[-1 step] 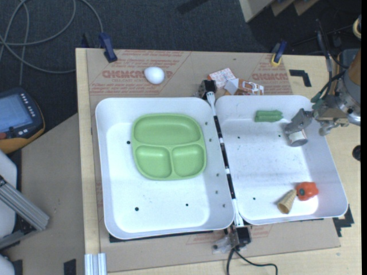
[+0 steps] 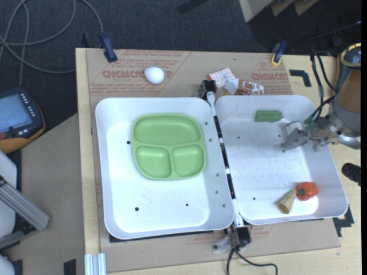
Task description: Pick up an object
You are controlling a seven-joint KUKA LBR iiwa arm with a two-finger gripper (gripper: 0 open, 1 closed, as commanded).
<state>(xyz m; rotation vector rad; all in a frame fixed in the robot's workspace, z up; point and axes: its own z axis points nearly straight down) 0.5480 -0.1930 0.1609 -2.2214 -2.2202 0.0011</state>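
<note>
Hovering over the right bin (image 2: 321, 171), my gripper (image 2: 289, 138), fingers apart and holding nothing, should centre over the green block (image 2: 268, 116) before I descend and close.

Even overhead light, white bins (image 2: 172, 222) bright, mild glare; soft shadow just under the fingers (image 2: 288, 142); slightly soft focus overall.

My gripper (image 2: 289, 139): bare grey metal. Bins (image 2: 172, 211): smooth white plastic. Green divided tray (image 2: 169, 145): matt plastic. Bench (image 2: 189, 62): printed cardboard.
</note>
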